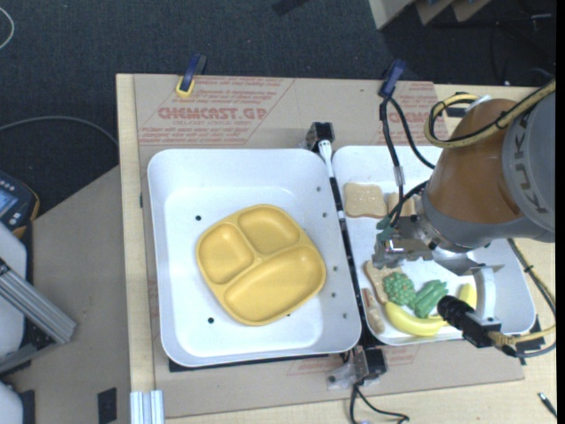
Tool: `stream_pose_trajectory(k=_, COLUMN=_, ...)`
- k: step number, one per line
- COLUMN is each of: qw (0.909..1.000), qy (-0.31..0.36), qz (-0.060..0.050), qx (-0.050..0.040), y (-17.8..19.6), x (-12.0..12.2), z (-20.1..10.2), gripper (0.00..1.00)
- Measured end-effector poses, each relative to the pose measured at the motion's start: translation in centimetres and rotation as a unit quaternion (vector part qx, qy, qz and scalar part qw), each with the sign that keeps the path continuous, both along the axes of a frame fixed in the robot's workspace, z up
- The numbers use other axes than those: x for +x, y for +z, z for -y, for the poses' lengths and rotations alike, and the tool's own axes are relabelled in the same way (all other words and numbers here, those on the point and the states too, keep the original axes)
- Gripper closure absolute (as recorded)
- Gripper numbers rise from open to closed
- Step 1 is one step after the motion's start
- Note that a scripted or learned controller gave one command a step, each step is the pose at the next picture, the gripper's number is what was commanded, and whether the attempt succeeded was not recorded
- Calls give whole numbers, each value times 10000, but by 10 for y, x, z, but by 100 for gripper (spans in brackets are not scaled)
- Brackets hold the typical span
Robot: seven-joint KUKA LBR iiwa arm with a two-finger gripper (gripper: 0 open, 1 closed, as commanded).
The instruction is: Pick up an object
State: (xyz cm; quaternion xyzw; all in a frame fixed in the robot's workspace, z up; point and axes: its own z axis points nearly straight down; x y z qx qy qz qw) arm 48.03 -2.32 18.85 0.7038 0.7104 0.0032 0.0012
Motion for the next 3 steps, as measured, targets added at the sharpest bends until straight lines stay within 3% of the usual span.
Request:
stream_pose_trajectory(k=1, qw=10000, qy=20, qz=-4, qx=13, y=53, x=0, z=-99, gripper=100)
stream_pose_trajectory(k=2, qw=10000, qy=-63, qz=-72, qx=-18, y=-7, x=9, z=-74, gripper=100)
stream_pose_trajectory(k=3, qw=10000, qy=-10, qz=62, qx=22, y=228, x=1, z=-136, gripper=100)
